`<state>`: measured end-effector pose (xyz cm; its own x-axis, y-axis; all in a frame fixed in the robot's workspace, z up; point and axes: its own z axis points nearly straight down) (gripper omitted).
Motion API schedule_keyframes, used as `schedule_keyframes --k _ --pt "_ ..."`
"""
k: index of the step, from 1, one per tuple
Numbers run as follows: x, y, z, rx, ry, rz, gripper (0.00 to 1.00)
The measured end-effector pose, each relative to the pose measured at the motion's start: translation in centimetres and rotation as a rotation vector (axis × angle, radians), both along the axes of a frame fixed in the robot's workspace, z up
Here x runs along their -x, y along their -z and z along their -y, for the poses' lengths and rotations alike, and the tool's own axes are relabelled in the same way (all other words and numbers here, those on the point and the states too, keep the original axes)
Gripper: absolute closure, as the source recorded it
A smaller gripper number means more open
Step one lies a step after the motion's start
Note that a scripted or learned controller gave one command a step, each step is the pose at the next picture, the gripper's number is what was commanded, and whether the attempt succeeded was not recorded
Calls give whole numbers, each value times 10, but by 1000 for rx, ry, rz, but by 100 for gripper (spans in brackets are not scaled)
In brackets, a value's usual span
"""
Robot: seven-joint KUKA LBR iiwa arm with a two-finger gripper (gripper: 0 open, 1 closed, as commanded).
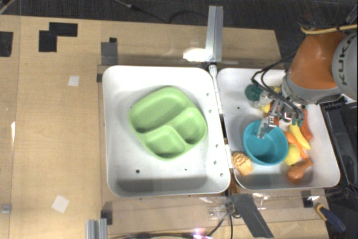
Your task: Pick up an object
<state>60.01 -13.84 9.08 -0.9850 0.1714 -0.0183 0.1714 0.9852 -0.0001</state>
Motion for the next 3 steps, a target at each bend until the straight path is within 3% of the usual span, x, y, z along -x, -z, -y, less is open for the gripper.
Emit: schedule_keyframes --k 1,2,3 --pt "55 -1 -5 1 -79 1 0" --pt "51 -17 -5 4 -85 11 100" --pt "33 -146 13 3 -157 -1 100"
